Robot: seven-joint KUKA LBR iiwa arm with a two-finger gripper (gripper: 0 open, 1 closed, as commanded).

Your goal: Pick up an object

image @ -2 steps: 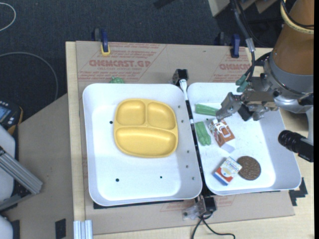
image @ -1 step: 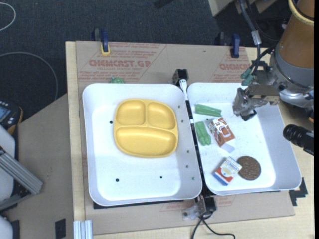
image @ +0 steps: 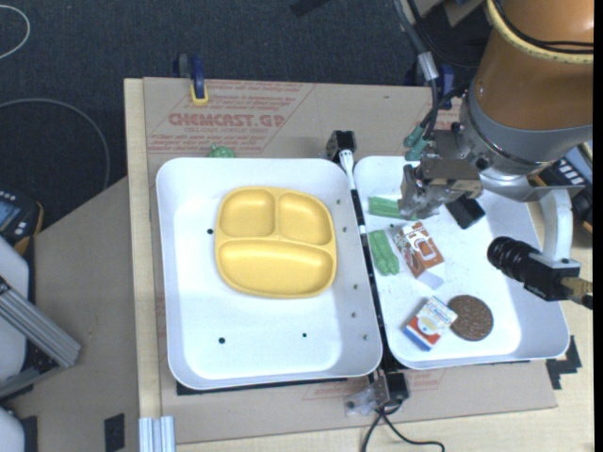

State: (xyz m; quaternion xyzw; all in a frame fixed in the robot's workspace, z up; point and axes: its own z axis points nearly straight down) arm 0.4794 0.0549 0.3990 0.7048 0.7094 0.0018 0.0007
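Hovering low over the upper left part of the right bin (image: 537,342), my gripper (image: 421,203) hangs just above the small pile of things there; whether it is parted or closed I cannot tell from this angle, and I see nothing lifted off the bin floor. So I judge the pick not yet made: the reach is done, the grasp and lift are left.

Just below me lies a red-and-white packet (image: 420,249), with two green pieces (image: 382,250) to its left. Farther down sit a small carton (image: 429,324) and a brown round disc (image: 470,316); their print is too small to read. The left bin (image: 188,281) holds a yellow divided plate (image: 275,242). On the board (image: 236,111) at upper left I read "CHEMCAST" in red.
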